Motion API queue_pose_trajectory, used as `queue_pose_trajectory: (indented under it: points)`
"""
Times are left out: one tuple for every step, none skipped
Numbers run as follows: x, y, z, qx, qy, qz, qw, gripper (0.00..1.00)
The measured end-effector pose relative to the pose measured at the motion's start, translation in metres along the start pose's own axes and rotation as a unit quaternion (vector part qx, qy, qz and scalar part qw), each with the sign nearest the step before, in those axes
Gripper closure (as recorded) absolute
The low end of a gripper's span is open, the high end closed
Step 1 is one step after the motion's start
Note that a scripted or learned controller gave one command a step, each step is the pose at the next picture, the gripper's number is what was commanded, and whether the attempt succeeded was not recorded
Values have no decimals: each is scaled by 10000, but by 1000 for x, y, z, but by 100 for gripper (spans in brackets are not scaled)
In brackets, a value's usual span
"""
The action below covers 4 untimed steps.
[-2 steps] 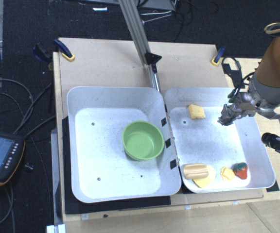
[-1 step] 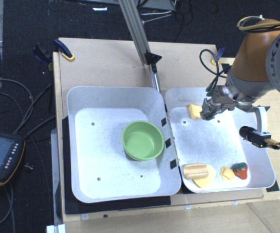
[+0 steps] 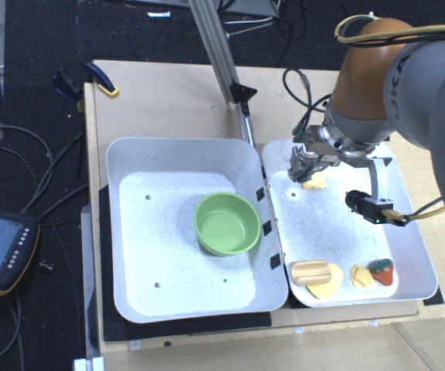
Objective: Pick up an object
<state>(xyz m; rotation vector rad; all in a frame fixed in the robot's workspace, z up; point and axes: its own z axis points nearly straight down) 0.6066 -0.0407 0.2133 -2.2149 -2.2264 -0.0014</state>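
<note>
Hot-dog toy [image 3: 310,271] on yellow piece, small yellow bit [image 3: 361,276] and strawberry [image 3: 382,270] lie along near edge of right bin [image 3: 408,242]. Green bowl [image 3: 226,222] sits upright mid left bin [image 3: 130,230]. Gripper [image 3: 304,168] low over far end of right bin, just beside pale yellow piece [image 3: 314,182], perhaps touching it. Finger gap hidden by wrist; cannot tell if spread or closed, nor if anything is gripped. Judgement: approach made, grasp unconfirmed, lift not yet done.

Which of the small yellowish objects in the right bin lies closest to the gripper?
The pale yellow piece just below the gripper, at the bin's far end. The other pieces lie along the near edge.
</note>
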Motion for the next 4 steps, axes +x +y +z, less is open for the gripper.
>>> queue_pose_trajectory:
  points:
    - [44,5,-5,-1,-2,5,10000,100]
    - [101,21,-4,-1,-1,1,10000,100]
    - [140,37,-16,-4,-3,8,10000,100]
    - [138,37,-16,1,-8,23,10000,0]
